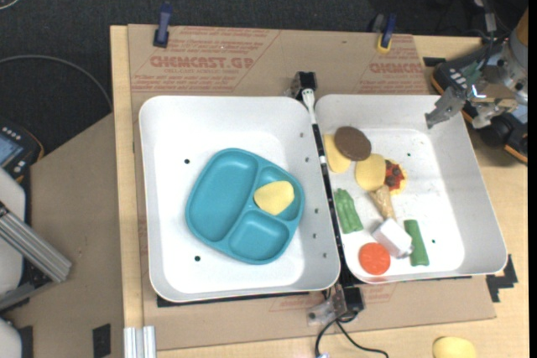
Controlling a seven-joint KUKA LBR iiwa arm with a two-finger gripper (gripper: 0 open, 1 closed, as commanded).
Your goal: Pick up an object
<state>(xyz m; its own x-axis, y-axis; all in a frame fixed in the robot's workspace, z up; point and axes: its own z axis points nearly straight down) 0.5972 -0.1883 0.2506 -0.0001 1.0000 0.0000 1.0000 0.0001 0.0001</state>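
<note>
Camera view: blue plate (226, 210) holds yellow piece (273, 196), left bin (168, 130).

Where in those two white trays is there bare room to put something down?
Left bin: bare floor rings the blue plate, widest toward the far wall. Right bin: the strip beside its right wall, past the green stick, is bare. Food crowds its left half beside the divider.

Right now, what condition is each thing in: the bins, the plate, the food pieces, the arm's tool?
Left bin: holds the blue plate.
Blue plate: flat, one yellow piece in a compartment.
Right bin: holds scattered food pieces.
Brown disc: lying on a yellow piece.
Orange disc: lying flat.
Tool: above the right bin's far corner, holding nothing.
</note>
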